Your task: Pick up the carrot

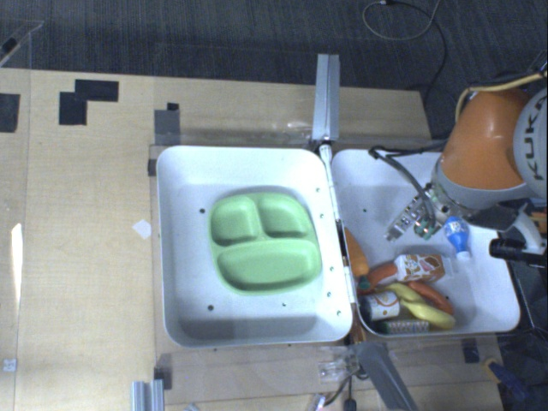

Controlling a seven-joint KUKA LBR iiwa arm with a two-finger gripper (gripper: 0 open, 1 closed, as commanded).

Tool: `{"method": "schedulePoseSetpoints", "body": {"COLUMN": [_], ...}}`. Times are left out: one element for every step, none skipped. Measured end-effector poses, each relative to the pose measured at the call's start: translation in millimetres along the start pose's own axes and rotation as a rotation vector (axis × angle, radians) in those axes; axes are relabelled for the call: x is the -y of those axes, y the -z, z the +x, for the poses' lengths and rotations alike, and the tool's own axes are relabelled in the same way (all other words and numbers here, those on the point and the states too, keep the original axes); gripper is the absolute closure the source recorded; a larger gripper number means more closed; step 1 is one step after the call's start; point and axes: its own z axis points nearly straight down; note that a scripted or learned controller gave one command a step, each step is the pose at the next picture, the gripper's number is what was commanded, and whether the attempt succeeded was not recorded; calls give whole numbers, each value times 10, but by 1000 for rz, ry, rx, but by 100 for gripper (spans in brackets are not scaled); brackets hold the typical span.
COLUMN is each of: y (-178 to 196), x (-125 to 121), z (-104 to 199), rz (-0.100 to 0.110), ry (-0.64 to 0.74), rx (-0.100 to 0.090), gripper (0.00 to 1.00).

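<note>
Carrot lies against the right bin left wall, beside crowded items (bottle, banana). Risk: wrong object seized. Gripper state: cannot tell.

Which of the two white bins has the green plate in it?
The left bin: the green divided plate lies in its middle. The right bin holds the food items instead.

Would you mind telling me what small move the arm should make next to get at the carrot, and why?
Probably move the end effector toward the near-left of the right bin and lower it. It hangs above the bin's middle, while the carrot lies along the left wall, apart from it. The approach looks tight: the ketchup bottle and banana crowd that corner.
</note>
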Motion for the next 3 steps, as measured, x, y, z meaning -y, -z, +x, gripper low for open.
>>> {"method": "schedulePoseSetpoints", "body": {"y": [-606, -609, -614], "x": [133, 825, 653], "z": [-348, -800, -951], "rz": [-5, -1, -1], "ry": [76, -156, 150], "rx": [6, 7, 7], "gripper": [100, 100, 100]}}
